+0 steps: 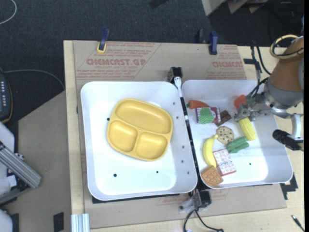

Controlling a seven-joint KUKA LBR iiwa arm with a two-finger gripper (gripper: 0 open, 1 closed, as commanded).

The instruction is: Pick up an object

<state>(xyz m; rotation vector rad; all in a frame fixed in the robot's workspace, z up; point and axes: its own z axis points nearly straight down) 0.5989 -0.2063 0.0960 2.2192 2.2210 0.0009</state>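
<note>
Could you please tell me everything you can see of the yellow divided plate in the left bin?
The yellow plate looks like smooth moulded plastic, a rounded square with three compartments: one long section along its far side and two smaller ones nearer the camera. It lies flat, right side up, turned slightly askew, near the middle of the left bin. It rests on the bin's floor and nothing else touches it.

Single fixed cam overhead, angled down, mid-range: tabletop (145, 57) and both bins in frame, arm (289, 76) entering right.
</note>
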